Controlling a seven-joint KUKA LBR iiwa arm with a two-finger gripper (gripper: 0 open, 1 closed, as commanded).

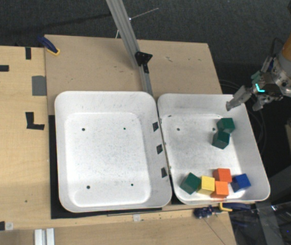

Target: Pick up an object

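Camera view: the claw [248,99] is seen spread and empty above the right bin [196,103]. It should be centred over the green blocks [223,132] before descent.

No text, label, brand, number or sign can be read anywhere here.

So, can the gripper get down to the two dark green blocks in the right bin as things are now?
Probably yes. The gripper hangs at the right bin's far corner, the dark green blocks lie just below it, and nothing lies over them.
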